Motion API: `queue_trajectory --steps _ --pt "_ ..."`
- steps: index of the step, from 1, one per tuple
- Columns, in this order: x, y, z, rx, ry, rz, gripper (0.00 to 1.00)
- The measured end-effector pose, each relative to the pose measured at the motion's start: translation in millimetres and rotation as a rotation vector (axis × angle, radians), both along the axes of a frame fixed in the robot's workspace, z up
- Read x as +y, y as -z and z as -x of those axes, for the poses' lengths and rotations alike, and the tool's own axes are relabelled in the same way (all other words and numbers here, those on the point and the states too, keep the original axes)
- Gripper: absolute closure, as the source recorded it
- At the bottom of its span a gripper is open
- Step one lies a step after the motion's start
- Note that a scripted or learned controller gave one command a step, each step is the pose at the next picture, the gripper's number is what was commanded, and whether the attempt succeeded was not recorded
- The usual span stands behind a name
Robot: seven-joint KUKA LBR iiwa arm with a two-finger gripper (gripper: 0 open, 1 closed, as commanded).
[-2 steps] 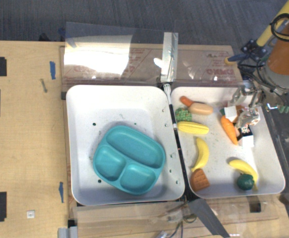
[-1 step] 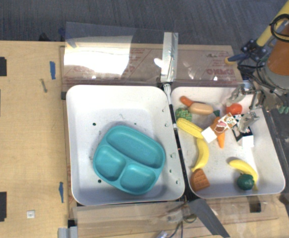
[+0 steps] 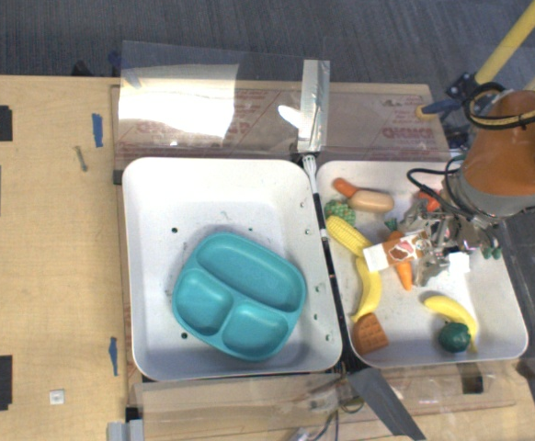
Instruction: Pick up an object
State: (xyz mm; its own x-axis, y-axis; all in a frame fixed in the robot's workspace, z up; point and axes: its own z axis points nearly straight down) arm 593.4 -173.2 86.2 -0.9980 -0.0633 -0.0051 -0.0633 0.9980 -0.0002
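While the arm reaches in from the right, its gripper hangs low over the middle of the right bin, in among the toy food. Whether the pincer is open, closed or gripping anything cannot be told: dark cables and metal parts blur together there.

Just beside the gripper, on its left, lies an orange carrot, with a small white tag next to it. A corn cob lies tilted near the bin's left wall, and a long banana curves down from below it to a brown piece at the bin's near edge. Toward the far side sit a tan sausage-like piece and a small orange-red piece touching it. A second, shorter banana lies near the front right, with a dark green round piece touching its lower end.

The left bin holds a teal plate with three compartments, well apart from the gripper. Both bins rest on a wooden bench.
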Motion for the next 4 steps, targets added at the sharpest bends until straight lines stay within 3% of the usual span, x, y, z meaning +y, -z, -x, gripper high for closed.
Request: queue_trajectory --steps 1,2,3,4 --pt "45 0 28 -0.001 0.031 0.000 0.00" --pt "69 5 -59 0.078 0.015 0.006 0.00" --pt "59 0 -35 0.004 0.005 0.000 0.00" --pt "74 -1 1 -0.003 0.068 0.001 0.00"
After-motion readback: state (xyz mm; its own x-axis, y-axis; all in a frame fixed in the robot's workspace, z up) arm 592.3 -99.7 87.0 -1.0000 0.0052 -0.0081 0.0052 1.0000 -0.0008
